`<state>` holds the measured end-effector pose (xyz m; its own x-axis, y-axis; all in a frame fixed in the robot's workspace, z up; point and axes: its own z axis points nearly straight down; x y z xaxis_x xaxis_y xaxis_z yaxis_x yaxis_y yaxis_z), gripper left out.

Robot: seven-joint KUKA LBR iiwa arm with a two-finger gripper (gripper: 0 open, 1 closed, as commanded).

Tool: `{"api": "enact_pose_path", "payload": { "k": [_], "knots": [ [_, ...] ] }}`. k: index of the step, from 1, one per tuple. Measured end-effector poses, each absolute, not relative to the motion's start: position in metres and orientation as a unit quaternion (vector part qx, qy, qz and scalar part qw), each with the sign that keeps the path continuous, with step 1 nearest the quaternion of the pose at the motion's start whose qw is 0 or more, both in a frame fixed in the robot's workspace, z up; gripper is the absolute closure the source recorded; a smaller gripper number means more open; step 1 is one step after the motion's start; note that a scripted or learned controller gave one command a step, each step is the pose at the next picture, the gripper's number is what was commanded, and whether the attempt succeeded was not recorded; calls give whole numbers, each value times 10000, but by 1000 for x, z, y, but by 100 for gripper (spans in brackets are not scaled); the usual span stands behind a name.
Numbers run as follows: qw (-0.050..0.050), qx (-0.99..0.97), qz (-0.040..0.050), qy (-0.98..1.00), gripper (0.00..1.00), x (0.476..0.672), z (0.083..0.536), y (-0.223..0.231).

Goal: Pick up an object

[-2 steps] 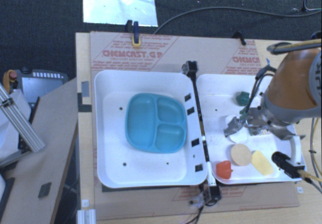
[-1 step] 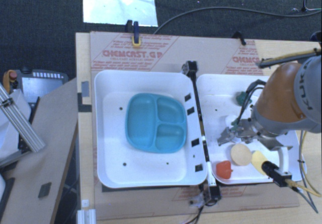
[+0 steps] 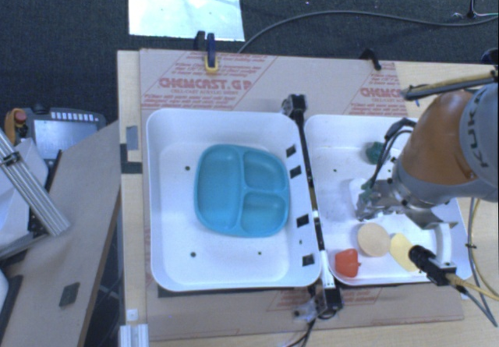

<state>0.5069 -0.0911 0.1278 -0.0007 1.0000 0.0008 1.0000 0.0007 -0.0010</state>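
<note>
Grey and orange, the arm is hanging low over the right bin, its jaws just above the tan disc; I cannot tell how they stand. Nothing is visibly held, so this looks like the approach stage. The red piece and yellow piece are lying close by, so the next move probably calls for centring over one object before descending.

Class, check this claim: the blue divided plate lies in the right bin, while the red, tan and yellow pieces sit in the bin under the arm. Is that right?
Not quite. The camera view shows the blue divided plate in the left bin, not the right. The rest stands: the red piece, tan piece and yellow piece sit in the right bin, under the arm.
</note>
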Motion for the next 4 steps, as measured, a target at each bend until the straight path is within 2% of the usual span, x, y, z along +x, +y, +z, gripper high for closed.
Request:
{"api": "enact_pose_path", "payload": {
  "k": [3,4],
  "knots": [
    [-27,-7055,-18,-7087,100,516,302,-92],
    [0,-7041,-4,-7101,100,529,291,-51]
  ]
}}
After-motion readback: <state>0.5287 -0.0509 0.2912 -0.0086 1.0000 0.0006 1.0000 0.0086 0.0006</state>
